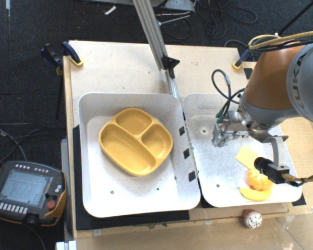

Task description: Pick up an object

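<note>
**Gripper position relative to the pick targets, right bin**

I read the scene from the fixed overhead camera. The bench (120, 66) carries two white bins. The left bin (94, 191) holds a yellow divided plate (136, 140), lying flat near its centre. The right bin (208, 189) holds the small objects that I judge to be the candidates for the pick.

The arm (279, 82) enters from the right and hangs over the right bin. The gripper (219, 138) points down over the bin's middle, toward its left half. Nothing is visible between its fingers, so I treat it as holding nothing. Whether the fingers are spread or closed I cannot tell at this resolution.

The objects lie to the right of the gripper and nearer the camera:

1. A yellow flat piece (246, 156), closest to the gripper, just right and near of it. Its edges run on a diagonal.
2. An orange piece (257, 181), further right and near.
3. A banana (254, 194), touching the orange piece on its near side, close to the near rim. Its long axis runs left to right.

A black part of the arm overlaps the area just right of the orange piece.

The coming move, in my judgement, calls for a shift right and toward the near rim before any descent.
</note>
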`<state>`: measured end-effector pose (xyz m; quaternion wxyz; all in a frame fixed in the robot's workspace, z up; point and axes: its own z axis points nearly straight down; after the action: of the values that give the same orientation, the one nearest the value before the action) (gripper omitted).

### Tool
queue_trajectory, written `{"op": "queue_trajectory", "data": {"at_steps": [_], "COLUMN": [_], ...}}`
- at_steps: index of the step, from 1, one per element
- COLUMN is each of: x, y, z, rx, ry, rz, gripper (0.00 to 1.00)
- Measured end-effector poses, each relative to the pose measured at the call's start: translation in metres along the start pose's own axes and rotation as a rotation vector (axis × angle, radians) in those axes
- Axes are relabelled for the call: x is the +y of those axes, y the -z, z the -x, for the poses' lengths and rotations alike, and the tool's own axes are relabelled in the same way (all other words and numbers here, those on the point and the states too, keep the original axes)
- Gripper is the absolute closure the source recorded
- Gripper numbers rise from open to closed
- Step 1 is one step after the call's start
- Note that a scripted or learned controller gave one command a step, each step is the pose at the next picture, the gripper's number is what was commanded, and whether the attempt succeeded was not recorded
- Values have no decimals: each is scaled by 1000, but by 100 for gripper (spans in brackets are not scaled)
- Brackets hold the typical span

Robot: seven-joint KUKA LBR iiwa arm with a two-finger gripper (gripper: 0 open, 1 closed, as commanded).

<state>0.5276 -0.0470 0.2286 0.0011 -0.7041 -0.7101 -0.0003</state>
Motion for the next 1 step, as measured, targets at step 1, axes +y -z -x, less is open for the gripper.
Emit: {"op": "queue_trajectory", "data": {"at_steps": [1], "x": [-2], "y": [8], "z": [-57], "rx": [0], "ry": [1], "rz": [2], "gripper": [100]}}
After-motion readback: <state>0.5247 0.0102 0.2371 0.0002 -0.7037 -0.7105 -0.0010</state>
